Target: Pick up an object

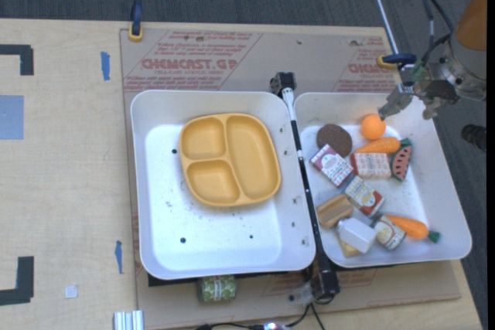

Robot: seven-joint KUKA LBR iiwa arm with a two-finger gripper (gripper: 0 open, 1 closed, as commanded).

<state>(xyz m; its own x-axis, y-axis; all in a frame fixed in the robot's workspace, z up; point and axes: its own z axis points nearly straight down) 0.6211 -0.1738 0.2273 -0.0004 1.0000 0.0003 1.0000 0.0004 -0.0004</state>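
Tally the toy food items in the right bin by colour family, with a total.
Orange: 3 – orange ball, upper carrot, lower carrot
Brown or tan: 2 – round brown cookie, bread piece
Printed red-and-white packets: 3
Red-green: 1 – watermelon slice
White: 1 – block
Can: 1
Total: 11

A yellow three-compartment plate [230, 159] sits slightly upper of center in the left white bin [158, 243], mid-frame. Both bins rest on a printed brown board [201, 58] (red lettering across its top). A green can [217, 288] lies below the left bin; blue tape [105, 66] marks the wooden bench [62, 189] at upper left.
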